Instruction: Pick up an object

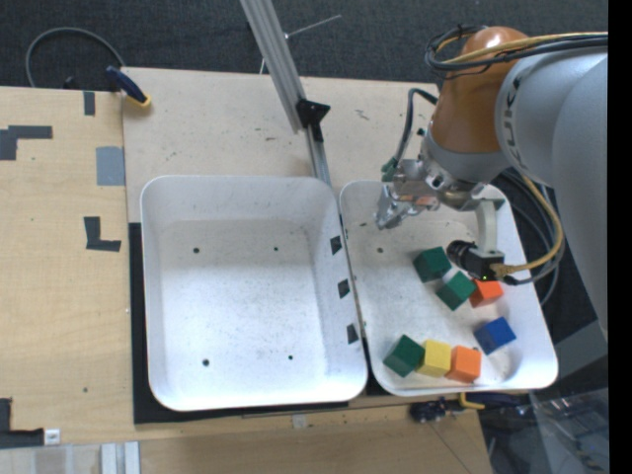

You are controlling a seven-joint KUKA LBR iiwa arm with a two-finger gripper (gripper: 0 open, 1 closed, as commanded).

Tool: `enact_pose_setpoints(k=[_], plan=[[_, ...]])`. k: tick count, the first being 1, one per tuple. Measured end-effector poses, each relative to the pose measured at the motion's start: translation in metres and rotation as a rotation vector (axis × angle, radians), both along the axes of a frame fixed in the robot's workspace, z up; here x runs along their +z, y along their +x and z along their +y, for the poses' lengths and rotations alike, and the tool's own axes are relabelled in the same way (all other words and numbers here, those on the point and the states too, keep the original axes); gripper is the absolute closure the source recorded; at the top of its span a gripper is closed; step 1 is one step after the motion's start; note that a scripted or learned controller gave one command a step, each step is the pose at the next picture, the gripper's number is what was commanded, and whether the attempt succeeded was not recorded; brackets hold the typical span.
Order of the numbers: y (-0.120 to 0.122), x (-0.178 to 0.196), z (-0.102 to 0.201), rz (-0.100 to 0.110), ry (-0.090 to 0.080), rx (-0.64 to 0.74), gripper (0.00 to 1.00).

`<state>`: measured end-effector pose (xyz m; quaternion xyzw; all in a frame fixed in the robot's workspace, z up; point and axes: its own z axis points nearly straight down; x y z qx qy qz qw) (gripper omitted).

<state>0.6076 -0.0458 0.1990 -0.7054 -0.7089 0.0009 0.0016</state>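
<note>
My gripper (390, 213) hangs over the back left part of the right bin (375, 294), with nothing visible between its fingers. Below and to its right lie two green blocks (432, 264) (455, 289) and a small orange block (486, 291). A blue block (494, 334) lies nearer the front right. Along the front of the bin stand a green block (404, 355), a yellow block (435, 356) and an orange block (464, 362) in a row. The gripper is apart from all of them.
The left bin (158, 265) stands beside the right one, sharing a middle wall. A slanted metal rail (281, 62) runs down to the bins' back edge. The grey arm with its orange band (474, 107) covers the right bin's back right. Cables hang beside the wrist.
</note>
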Motion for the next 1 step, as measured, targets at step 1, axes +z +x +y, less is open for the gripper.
enact_pose_setpoints(k=[1], plan=[[-0.0174, -0.002, 0.0433, 0.0, 0.0, 0.001, 1.0]])
